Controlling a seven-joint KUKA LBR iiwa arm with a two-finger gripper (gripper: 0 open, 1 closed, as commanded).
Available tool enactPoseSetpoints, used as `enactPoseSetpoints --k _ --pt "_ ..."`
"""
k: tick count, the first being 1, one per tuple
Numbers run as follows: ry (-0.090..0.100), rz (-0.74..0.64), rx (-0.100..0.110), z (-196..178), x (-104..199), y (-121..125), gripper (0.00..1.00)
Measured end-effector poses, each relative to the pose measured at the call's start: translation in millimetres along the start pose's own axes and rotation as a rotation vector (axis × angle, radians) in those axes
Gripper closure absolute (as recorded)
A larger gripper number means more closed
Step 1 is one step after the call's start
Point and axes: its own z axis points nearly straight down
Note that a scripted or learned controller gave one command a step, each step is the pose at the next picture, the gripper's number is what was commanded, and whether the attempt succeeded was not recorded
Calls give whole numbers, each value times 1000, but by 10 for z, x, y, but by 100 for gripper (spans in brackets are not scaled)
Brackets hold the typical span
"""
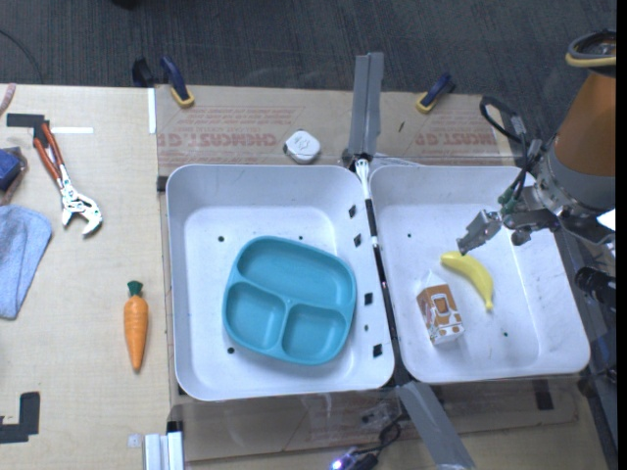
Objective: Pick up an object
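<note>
A yellow banana [471,276] lies in the right bin [549,351], with a small brown and white carton [441,313] just below and left of it. My gripper [477,235] hovers over the right bin just above the banana's upper end, reaching in from the right. Its fingers look slightly apart and hold nothing. A blue divided plate [289,300] rests in the left bin [196,213].
A toy carrot [135,324] lies on the bench left of the bins. A wrench with red handles [61,178] and a blue cloth [20,258] sit at the far left. A small white round object [303,146] rests behind the left bin.
</note>
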Motion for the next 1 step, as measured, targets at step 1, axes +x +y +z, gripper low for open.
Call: enactPoseSetpoints --k 1 --pt "-1 9 0 -1512 411 -139 0"
